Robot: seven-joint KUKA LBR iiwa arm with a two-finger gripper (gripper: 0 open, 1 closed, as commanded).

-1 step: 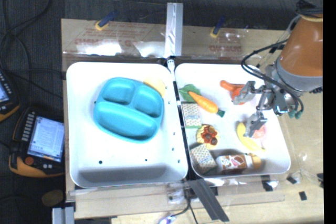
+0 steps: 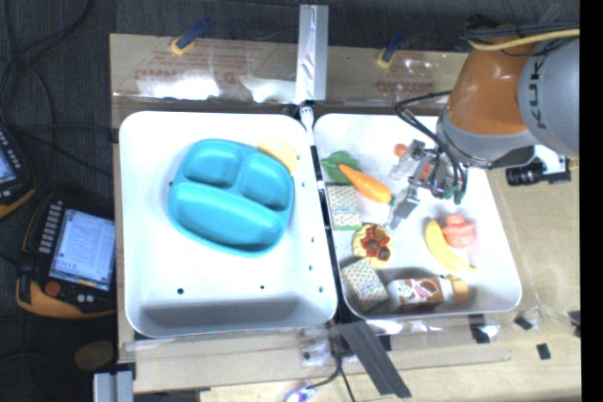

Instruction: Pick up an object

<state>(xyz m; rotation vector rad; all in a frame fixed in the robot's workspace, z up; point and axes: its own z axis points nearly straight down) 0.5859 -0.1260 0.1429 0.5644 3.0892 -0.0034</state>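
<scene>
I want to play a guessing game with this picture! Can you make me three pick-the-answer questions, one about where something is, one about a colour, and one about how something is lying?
1. Where is the blue plate?
A. in the left bin
B. in the right bin
C. on the floor

2. What colour is the carrot?
A. purple
B. orange
C. black

3. How is the brown bottle placed?
A. standing upright
B. hanging from the gripper
C. lying on its side

Answers:
1. A, the plate fills much of the left bin.
2. B, the carrot is bright orange with a green top, in the right bin.
3. C, the bottle lies flat along the near wall of the right bin, apart from the gripper above it.
</scene>
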